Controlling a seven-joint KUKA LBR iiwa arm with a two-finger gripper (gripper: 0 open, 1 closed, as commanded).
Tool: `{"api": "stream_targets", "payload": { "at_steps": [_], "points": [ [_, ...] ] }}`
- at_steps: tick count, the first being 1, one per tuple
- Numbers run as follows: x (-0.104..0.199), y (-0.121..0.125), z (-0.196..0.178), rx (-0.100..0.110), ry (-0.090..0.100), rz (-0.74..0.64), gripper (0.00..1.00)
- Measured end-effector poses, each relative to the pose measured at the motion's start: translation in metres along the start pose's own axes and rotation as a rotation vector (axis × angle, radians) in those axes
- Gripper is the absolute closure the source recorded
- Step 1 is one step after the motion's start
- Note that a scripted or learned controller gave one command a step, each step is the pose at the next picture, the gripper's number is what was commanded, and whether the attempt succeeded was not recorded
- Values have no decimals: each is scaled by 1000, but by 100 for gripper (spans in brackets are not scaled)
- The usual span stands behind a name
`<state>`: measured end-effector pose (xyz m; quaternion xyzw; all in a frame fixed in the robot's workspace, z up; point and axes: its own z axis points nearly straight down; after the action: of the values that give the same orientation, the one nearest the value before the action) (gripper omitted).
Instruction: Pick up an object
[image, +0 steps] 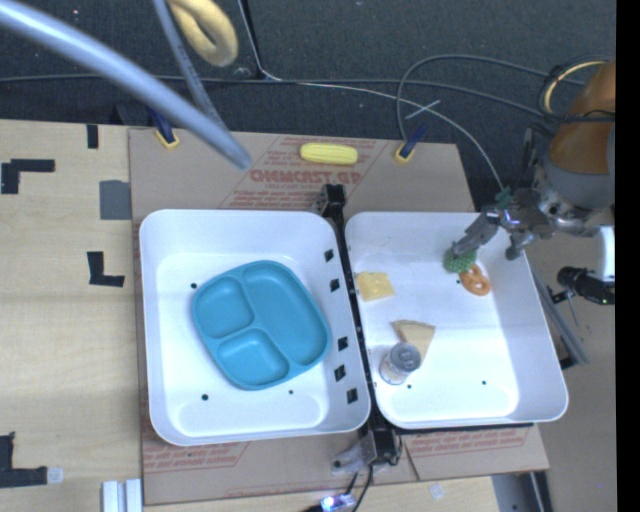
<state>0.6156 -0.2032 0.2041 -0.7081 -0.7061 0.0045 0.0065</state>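
Seen from above at a slant, two shallow white bins sit side by side on a cardboard sheet laid over a wooden counter (60, 300). The left bin (165, 330) holds a blue divided plate (260, 322) with three compartments, lying flat near the bin's middle. The right bin (520, 380) holds several small things: a pale yellow cheese-like wedge (375, 287) close to its left wall, a tan triangular piece (415, 335) below that, and a small clear round object with a grey top (400, 362) touching the tan piece's lower left edge. Near the bin's upper right lie a small green item (460, 263) and, just beside it to the lower right, an orange ring-shaped item (476, 281). The grey arm with its orange band comes in from the right, and its gripper (480, 237) is low over the upper right of the right bin, its dark fingers (470, 241) slanting down toward the green item and appearing to reach it. Whether they are spread or closed cannot be told at this size, and nothing can be made out clearly between them. Behind the bins a yellow banana-shaped toy (328, 153) rests on the cardboard.
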Motion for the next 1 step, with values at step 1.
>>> {"api": "stream_targets", "payload": {
  "at_steps": [1],
  "points": [
    [1, 3, -10, -14, -3, -4, 0]
  ]
}}
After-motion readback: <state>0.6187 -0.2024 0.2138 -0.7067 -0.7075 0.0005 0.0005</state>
